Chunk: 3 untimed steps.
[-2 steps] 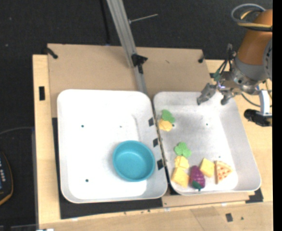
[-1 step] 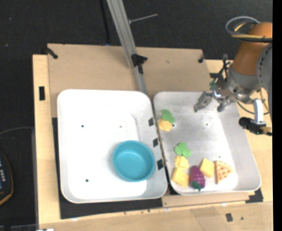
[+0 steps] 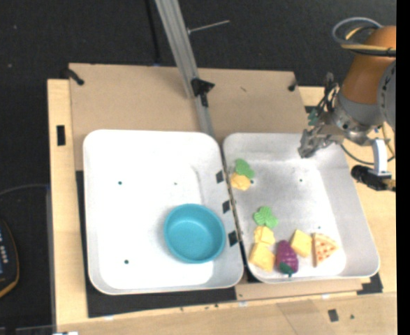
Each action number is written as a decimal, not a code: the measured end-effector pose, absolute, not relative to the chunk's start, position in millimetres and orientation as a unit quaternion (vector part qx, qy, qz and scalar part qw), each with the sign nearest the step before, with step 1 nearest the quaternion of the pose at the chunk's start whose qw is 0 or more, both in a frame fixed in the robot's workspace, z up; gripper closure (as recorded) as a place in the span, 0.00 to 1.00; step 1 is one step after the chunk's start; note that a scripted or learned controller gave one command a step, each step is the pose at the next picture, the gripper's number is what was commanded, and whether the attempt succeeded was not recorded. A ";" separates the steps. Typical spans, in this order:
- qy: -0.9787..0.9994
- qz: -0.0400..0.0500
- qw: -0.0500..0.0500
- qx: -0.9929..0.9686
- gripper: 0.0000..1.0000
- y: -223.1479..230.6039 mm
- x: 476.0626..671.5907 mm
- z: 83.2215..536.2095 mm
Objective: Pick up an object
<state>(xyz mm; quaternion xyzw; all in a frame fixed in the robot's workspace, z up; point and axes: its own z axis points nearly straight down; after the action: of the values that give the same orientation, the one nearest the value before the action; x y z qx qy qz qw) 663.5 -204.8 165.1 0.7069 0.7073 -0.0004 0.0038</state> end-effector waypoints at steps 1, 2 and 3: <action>0.707 0.000 0.002 0.707 1.00 -207.5 663.7 226.2; 0.707 -0.001 0.001 0.707 1.00 -208.8 663.8 211.0; 0.709 0.000 0.001 0.705 1.00 -155.7 660.3 209.1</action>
<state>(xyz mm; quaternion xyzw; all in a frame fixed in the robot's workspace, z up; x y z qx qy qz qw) 660.3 -155.7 209.1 0.7055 0.7087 0.0002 0.0008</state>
